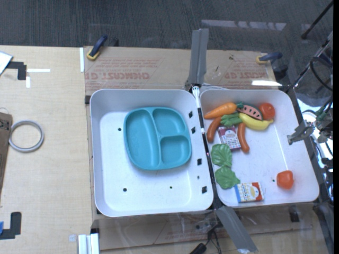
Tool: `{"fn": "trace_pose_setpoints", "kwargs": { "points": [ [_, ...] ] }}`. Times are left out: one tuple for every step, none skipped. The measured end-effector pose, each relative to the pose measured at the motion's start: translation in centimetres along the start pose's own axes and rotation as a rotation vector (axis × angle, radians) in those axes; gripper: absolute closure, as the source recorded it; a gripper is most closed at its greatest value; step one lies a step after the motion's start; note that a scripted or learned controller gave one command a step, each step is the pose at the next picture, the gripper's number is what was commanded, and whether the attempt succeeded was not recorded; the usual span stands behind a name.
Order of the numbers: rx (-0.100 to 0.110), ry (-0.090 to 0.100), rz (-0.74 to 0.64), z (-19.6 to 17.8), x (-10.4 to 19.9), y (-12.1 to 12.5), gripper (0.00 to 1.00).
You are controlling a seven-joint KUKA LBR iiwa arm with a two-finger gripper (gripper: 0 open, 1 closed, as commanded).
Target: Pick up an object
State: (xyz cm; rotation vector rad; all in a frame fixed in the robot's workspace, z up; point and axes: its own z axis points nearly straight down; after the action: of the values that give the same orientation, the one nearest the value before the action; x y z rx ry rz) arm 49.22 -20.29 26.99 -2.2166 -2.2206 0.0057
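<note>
The right bin (296,110) holds several toy foods. Near its far side lie a carrot (225,109), a watermelon slice (249,110), a red tomato (267,110) and a yellow banana (255,122). Two sausages (213,128) (243,137) flank a small red packet (229,137). Two green lettuce leaves (221,155) (226,178) lie along the bin's left wall. A small blue and orange box (249,192) rests at the near edge, and an orange-red fruit (285,179) sits alone near the right corner. In the left bin (106,184) lies a teal divided plate (158,138).
A roll of tape (25,135) lies on the wooden bench at the far left. Cardboard (137,67) with blue clamps (97,46) sits behind the bins. A grey post (198,54) rises between the bins at the back. Metal fixtures and cables (310,134) crowd the right edge.
</note>
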Motion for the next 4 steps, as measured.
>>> {"fn": "trace_pose_setpoints", "kwargs": {
  "points": [
    [-0.001,0.0,-0.169,6.3,4.6,-1.4,0.0],
    [-0.002,-0.001,-0.283,0.3,4.8,3.4,0.0],
    [-0.001,0.0,-0.377,6.0,7.8,7.6,0.0],
    [-0.001,0.0,-0.486,9.7,7.4,3.5,0.0]
  ]
}}
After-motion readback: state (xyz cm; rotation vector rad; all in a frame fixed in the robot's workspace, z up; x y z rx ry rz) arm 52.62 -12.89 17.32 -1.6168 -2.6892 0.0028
